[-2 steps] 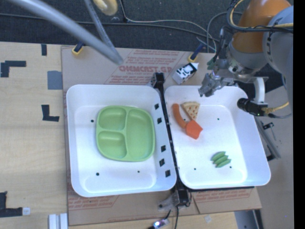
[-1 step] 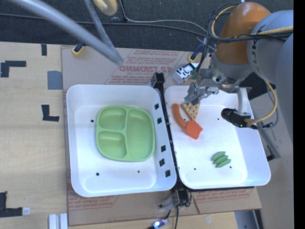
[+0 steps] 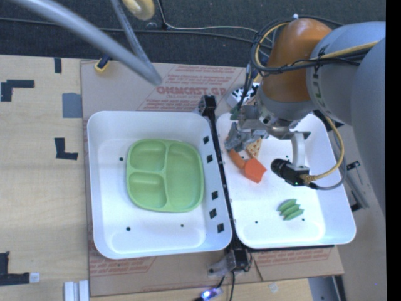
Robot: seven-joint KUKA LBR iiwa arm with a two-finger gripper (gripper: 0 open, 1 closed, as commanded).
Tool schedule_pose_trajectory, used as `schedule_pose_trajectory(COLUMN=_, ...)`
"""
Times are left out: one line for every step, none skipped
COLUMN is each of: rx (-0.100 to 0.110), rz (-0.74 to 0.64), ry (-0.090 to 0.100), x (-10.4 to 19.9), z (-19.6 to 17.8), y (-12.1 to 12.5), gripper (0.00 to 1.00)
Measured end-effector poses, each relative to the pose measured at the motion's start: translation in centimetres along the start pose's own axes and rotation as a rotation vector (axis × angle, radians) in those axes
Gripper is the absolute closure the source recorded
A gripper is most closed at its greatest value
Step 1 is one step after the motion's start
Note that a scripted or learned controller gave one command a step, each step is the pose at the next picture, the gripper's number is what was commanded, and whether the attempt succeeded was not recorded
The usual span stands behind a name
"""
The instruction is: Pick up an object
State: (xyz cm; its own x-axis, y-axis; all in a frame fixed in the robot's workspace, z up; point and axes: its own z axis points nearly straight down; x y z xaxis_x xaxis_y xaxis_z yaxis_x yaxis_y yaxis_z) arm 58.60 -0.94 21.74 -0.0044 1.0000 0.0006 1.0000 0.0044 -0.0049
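A green divided plate [image 3: 165,175] lies in the left white bin [image 3: 103,187], the two bins sit on a cardboard sheet [image 3: 188,86] on the wooden bench [image 3: 37,187], and black cables [image 3: 200,27] run along the far side.

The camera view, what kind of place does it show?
Probably a robotics lab test bench, not a home. A grey and orange arm reaches over two white bins, which sit on cardboard; toy-like items such as a green divided plate lie inside.
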Motion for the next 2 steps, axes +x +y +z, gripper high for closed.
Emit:
schedule_pose_trajectory(rx=-0.002, rz=-0.001, ry=0.000, x=5.3, z=-0.9, y=-1.6, gripper=1.00)
schedule_pose_trajectory(rx=-0.002, rz=-0.002, ry=0.001, x=9.6, z=-1.6, y=-3.8, gripper=1.00)
